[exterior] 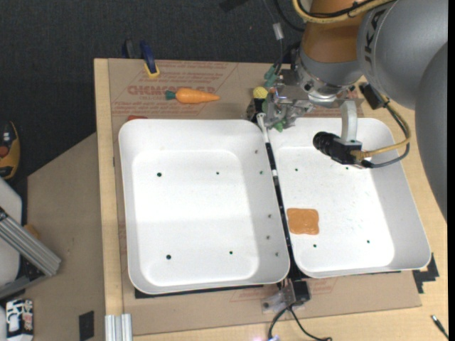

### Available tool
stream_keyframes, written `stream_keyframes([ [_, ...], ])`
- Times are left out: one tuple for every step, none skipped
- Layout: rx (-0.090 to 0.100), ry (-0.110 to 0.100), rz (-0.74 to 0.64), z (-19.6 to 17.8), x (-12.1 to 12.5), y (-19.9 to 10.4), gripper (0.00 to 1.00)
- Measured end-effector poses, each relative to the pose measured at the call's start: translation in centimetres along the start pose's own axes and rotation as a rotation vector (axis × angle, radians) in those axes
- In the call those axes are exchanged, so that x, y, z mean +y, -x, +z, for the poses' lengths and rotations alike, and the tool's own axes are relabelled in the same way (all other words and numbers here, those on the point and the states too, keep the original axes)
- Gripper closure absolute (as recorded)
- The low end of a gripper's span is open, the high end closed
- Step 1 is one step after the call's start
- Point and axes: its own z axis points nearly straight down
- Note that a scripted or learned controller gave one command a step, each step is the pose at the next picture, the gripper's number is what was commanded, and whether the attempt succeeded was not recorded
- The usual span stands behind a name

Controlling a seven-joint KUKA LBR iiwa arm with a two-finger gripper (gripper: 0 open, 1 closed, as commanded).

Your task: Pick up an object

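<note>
A flat orange-brown piece [303, 221] lies in the right bin [370, 212], close to its left wall. A toy carrot [192, 96] rests on the cardboard behind the left bin [192, 197]. My gripper [276, 112] hangs at the back edge where the two bins meet, well behind the orange-brown piece and to the right of the carrot. Nothing shows between its tips. The arm's grey body and orange band cover the back right corner.
A blue and yellow clamp [150, 61] grips the cardboard's back edge. A black cable piece [340, 148] from the arm hangs over the right bin's back. A metal rail [28, 244] lies off the bench at the left.
</note>
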Motion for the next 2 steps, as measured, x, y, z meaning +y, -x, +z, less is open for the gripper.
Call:
stream_keyframes([
  [-0.001,0.012,0.001,-11.2,0.7,-7.3,1.00],
  [0.002,0.013,0.001,-24.1,-5.1,-12.9,1.00],
])
